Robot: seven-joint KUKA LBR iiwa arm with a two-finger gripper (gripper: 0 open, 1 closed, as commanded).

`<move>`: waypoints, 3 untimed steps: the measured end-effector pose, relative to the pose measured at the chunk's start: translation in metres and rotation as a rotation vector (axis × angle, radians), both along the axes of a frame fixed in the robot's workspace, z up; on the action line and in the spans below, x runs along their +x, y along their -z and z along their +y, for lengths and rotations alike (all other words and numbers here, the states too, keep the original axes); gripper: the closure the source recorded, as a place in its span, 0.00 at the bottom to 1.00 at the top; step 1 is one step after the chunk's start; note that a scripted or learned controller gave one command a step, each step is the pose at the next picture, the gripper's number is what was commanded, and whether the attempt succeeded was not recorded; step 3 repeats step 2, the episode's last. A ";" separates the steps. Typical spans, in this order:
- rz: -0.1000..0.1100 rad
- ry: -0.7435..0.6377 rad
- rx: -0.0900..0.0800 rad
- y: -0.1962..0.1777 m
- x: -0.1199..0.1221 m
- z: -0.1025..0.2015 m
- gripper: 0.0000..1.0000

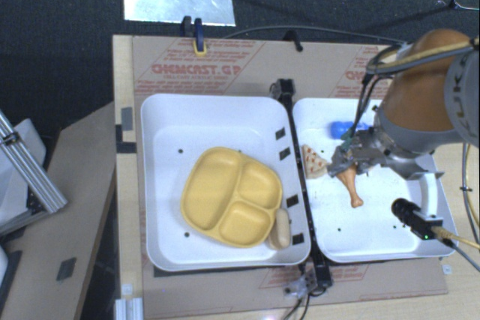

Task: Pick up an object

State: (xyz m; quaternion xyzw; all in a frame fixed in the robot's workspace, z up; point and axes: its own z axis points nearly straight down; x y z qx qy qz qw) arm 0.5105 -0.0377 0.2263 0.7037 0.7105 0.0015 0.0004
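- Lying in the left bin (169, 116), a yellow divided plate (231, 196) with three compartments is seen, tilted across the bin floor.
- A small beige bread roll (280, 228) is seen against the plate's lower right edge, near the bin's right wall.
- The two white bins are set side by side on a brown board (217, 65) printed with red lettering, with a black divider strip between them.
- In the right bin (360, 243), a pizza slice (313, 160) is found close to the left wall.
- Just right of the slice, a brown chicken drumstick (349, 183) is laid at a slant, its bone end pointing down and right.
- The gripper (354, 158) is positioned directly over the drumstick's upper, meaty end; whether it is released or clenched cannot be told, since the wrist covers that spot.
- A blue object (342, 130) is partly hidden behind the wrist, near the bin's upper part.
- The grey arm with its orange band (424, 90) is extended in from the right.
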 end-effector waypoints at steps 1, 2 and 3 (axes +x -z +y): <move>0.001 0.000 0.001 0.009 0.006 0.057 1.00; 0.001 -0.001 0.001 -0.003 0.008 0.114 1.00; 0.001 -0.001 0.001 -0.003 0.008 0.114 1.00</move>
